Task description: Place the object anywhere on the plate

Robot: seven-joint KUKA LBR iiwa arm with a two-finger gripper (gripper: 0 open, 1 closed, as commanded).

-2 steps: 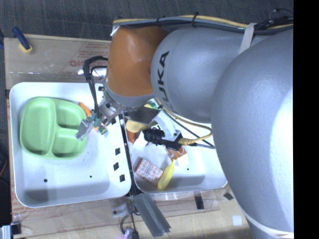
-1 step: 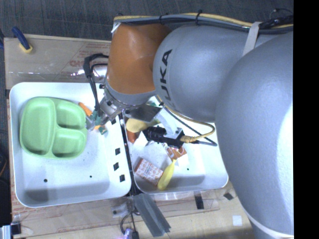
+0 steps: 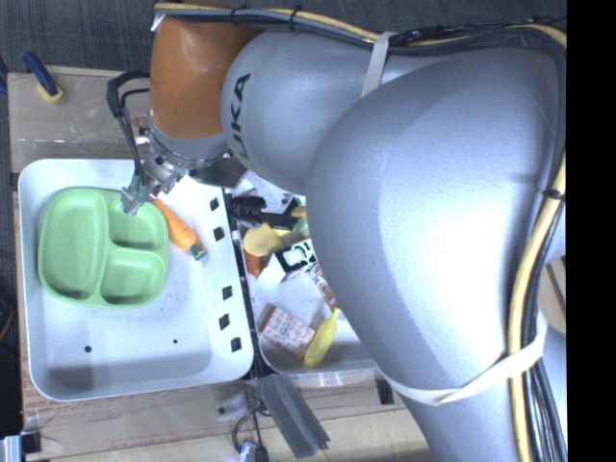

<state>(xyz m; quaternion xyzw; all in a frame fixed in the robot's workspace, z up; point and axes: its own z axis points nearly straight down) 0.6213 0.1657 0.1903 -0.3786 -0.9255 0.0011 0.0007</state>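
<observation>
Care with the release matters most now: the gripper (image 3: 135,197) sits at the upper right rim of the green plate (image 3: 82,248), so the drop ought to land further inside a compartment, not on the edge. What it carries I cannot tell, nor how it is set. A toy carrot (image 3: 179,229) lies in the left bin (image 3: 115,364), touching the plate's right rim.
</observation>
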